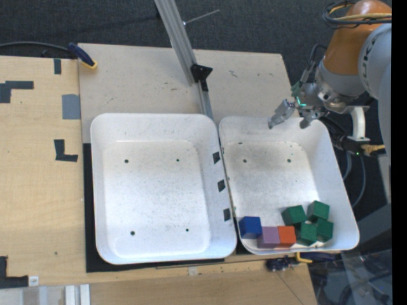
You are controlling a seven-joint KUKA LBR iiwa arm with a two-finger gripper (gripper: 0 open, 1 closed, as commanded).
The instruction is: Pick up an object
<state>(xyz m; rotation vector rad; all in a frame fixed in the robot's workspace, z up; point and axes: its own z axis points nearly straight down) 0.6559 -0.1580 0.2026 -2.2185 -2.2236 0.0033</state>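
Several small blocks lie in the near corner of the right bin [331, 164]: a blue cube [250, 226], a purple block [271, 236], an orange block [287, 235] and several green blocks [308, 222]. My gripper [292, 117] hangs over the far right edge of that bin, well away from the blocks. Its two fingers stand spread apart with nothing between them.
The left bin [102, 170] stands beside the right one. A grey metal pole [178, 37] slants in from the top and ends at the bins' far junction. Cables hang by the arm at the right edge of the bench.
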